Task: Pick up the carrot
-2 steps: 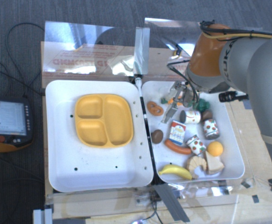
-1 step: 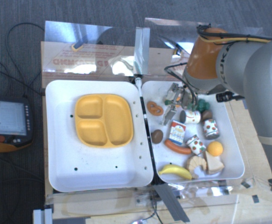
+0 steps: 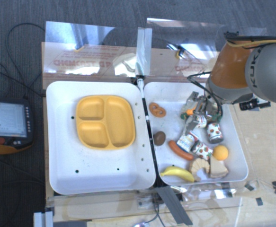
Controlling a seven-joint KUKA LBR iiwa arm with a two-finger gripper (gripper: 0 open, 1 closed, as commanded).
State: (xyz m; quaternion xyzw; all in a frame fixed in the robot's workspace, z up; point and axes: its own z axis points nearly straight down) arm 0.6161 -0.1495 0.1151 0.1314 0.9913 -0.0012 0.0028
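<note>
while the gripper (image 3: pixel 194 111) hangs low in the right bin (image 3: pixel 237 171), a small orange carrot (image 3: pixel 190 111) shows at its fingers; whether the jaws are apart or together cannot be told. cans (image 3: pixel 194 143) crowd just beside, so a grab may slip or catch one instead.

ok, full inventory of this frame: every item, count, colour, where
sectioned plate: 1, yellow, left bin
pretzel: 1, brown, right bin, upper left
kiwi: 1, brown, by the divider
sausage: 1, red-orange, centre
banana: 1, yellow, front edge
cans: about 3, red-white, centre right
orange: 1, orange, right
bread pieces: about 2, tan, front right
carrot: 1, orange, at the gripper
pendant: 1, black, floor left
gripper: 1, grey, over right bin
</note>
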